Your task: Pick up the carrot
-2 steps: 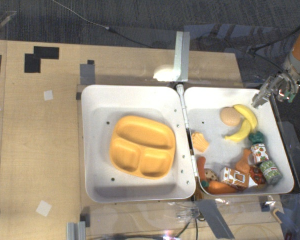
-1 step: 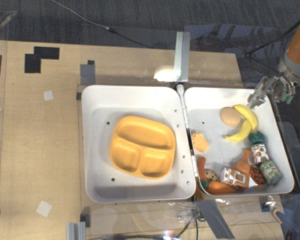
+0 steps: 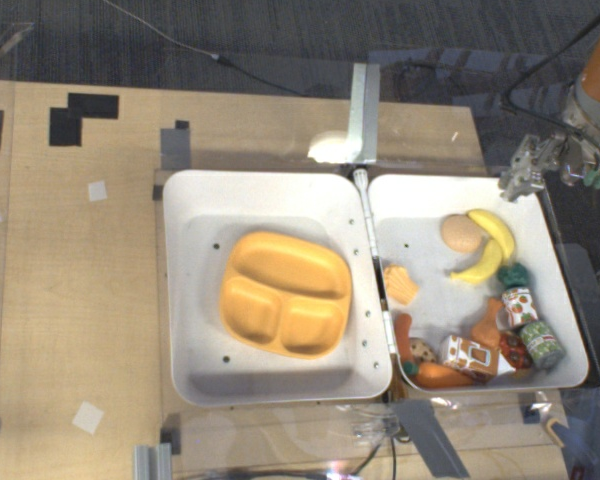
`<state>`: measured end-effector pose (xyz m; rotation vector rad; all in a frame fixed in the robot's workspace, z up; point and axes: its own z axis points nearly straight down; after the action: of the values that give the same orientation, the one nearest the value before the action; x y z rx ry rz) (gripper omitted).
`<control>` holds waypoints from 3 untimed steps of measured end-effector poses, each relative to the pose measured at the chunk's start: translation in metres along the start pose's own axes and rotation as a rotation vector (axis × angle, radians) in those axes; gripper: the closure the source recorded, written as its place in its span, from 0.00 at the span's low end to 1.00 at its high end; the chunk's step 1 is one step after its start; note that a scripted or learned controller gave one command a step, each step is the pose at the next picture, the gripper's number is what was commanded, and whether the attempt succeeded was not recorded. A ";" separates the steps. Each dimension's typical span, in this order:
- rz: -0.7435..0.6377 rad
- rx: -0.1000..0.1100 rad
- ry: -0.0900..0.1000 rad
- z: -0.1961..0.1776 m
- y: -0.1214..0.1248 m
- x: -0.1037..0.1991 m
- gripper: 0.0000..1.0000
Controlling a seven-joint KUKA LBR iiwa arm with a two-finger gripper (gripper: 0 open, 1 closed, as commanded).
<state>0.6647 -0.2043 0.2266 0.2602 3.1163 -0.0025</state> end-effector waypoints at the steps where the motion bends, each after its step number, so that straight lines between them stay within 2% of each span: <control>1: -0.141 -0.001 0.004 0.033 -0.001 0.010 1.00; 2: -0.335 -0.001 -0.001 -0.013 -0.001 0.006 1.00; 3: -0.791 -0.006 0.008 0.067 -0.012 0.066 1.00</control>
<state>0.5984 -0.2049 0.1588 -0.9630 2.9848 -0.0009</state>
